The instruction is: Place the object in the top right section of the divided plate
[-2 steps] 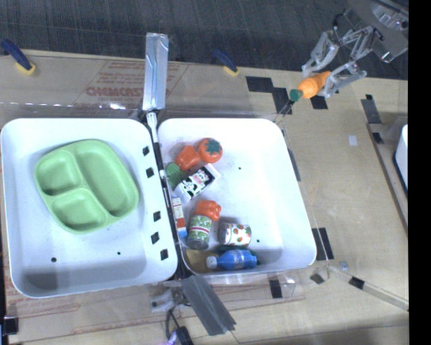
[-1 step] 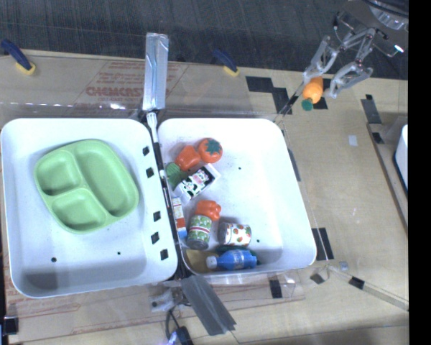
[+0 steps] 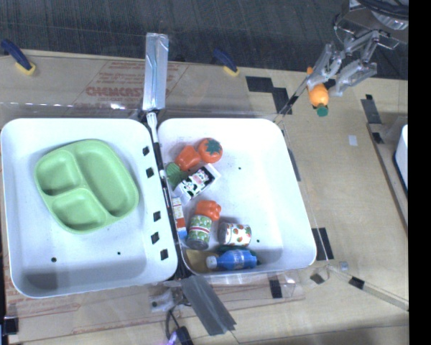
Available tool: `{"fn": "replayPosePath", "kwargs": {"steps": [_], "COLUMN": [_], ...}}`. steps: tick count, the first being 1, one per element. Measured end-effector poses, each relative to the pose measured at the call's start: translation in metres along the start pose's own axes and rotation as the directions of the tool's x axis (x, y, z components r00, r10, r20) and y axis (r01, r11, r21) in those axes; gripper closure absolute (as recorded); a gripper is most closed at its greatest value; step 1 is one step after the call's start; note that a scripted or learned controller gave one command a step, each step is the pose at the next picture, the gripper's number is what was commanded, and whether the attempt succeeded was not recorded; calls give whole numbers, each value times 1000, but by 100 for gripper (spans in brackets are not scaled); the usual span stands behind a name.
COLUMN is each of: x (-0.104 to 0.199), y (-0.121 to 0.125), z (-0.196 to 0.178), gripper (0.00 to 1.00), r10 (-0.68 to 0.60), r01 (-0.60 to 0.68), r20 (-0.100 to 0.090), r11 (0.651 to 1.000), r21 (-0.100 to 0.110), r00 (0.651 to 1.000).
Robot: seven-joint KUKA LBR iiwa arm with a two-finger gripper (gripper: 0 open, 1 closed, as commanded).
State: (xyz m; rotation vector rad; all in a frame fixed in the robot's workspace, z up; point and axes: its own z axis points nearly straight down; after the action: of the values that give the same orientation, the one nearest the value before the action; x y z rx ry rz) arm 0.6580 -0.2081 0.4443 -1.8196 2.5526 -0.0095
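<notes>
Carrot-like toy (image 3: 319,96), orange with a small green tip, is seen at the upper right, outside both bins and above the bare bench. Its long axis is close to vertical in the view, with the green end pointing down toward the bottom edge. The upper orange end is gripped between the fingers of the gripper (image 3: 323,85), which are closed narrowly around it.

A green divided plate (image 3: 86,185) with three sections is placed in the left bin (image 3: 29,264), well apart from the toy. The right bin (image 3: 273,192) is loaded with a cluster of small items: an orange and red tomato-like toy (image 3: 200,153), a black and white carton (image 3: 195,184) printed with a cow pattern, a small can (image 3: 200,230) with a green label, a second can (image 3: 235,233) lying on its side, and a blue bottle (image 3: 233,259) laid flat near the lower rim. No print on these labels can be read.

Faint reddish lettering (image 3: 115,90) is visible on the board behind the left bin, but it is too blurred to be spelled out. A strip of silver tape (image 3: 155,70) is fixed above the seam between the bins. The bench (image 3: 345,207) is pale wood marked with black squares, and dark carpet (image 3: 72,6) is shown beyond it.
</notes>
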Motion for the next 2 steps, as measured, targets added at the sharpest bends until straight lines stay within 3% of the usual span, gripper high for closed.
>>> {"fn": "replayPosePath", "kwargs": {"steps": [1,2], "x": [0,-2], "y": [0,1], "z": [1,1], "gripper": [100,100], "r10": [-373,-543], "r01": [373,543], "r20": [1,1], "r11": [928,840], "r21": [-1,0], "r00": [928,840]}}
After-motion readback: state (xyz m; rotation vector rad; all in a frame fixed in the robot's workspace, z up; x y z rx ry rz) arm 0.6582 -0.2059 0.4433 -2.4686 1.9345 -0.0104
